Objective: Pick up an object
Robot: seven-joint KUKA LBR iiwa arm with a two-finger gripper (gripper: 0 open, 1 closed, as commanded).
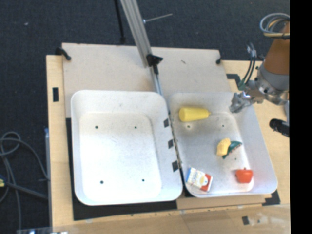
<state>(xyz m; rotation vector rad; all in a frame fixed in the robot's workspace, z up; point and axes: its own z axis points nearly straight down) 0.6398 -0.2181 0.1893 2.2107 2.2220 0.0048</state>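
Two shallow white bins sit side by side on the bench, and all the loose things are in the right bin [253, 135]. Up near its far edge, toward the far-left corner, a yellow cone-shaped piece [193, 114] lies on its side with the narrow end pointing right. Around the middle, nearer the right wall, there is a small yellow object [223, 146] touching a little dark green piece [235, 145] just to its right. Down by the near edge a small red object [243, 175] sits close to the near-right corner, and a red and white carton [199, 180] lies tilted at the near-left corner, almost against the rim. The left bin [122, 145] shows its speckled white floor. The arm [276, 62] comes in from the right, its orange band visible above the wrist, and the gripper [239, 103] hangs over the far-right corner of the right bin, well apart from every item on the floor. Whether the claw is spread or closed, I cannot tell from here; it is too small and blurred. A slanted metal post [137, 28] rises behind the bins, meeting the bench near the gap between them.
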